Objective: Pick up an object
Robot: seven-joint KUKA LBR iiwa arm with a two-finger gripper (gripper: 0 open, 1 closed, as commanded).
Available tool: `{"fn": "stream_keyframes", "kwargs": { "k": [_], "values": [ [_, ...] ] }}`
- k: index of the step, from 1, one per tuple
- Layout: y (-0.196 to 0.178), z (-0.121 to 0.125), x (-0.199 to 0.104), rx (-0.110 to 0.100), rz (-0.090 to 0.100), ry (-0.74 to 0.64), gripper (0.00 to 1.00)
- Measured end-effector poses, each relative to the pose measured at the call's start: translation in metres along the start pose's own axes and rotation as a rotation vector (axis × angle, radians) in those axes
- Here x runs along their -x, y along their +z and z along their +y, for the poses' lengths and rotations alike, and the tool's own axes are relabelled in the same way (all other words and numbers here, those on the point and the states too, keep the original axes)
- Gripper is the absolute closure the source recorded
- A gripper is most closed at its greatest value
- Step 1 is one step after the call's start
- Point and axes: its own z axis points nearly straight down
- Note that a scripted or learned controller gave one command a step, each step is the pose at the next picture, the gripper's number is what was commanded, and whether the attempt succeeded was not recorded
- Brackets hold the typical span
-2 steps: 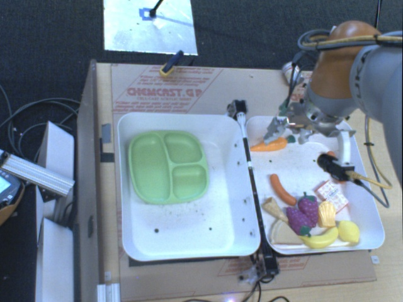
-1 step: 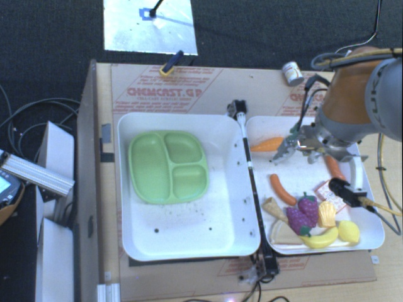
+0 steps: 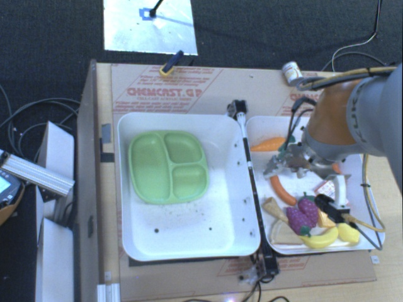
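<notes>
My gripper (image 3: pixel 281 163) hangs low over the middle of the right bin (image 3: pixel 257 126), on the grey arm (image 3: pixel 352 115) that comes in from the right. Just below it lies an orange-red sausage (image 3: pixel 283 190). An orange carrot (image 3: pixel 267 145) rests just above it, near the bin's far-left corner. Purple grapes (image 3: pixel 303 212), a yellow banana (image 3: pixel 320 238), a lemon (image 3: pixel 349 232), a tan wedge (image 3: pixel 271 206) and a red-and-white piece (image 3: pixel 325 187) crowd the bin's near end. Nothing is visibly held.
The left bin (image 3: pixel 135 244) holds a green divided plate (image 3: pixel 168 166). A black divider rail (image 3: pixel 250 168) runs between the two bins. A small jar (image 3: pixel 291 73) stands on the cardboard behind the right bin.
</notes>
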Motion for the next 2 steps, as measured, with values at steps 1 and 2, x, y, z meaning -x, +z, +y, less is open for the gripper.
{"fn": "stream_keyframes", "kwargs": {
  "k": [1, 2],
  "values": [
    [0.020, -0.004, 0.000, 0.001, 0.000, 0.000, 0.00],
    [0.009, -0.003, 0.000, 0.003, 0.000, -0.001, 1.00]
  ]
}}
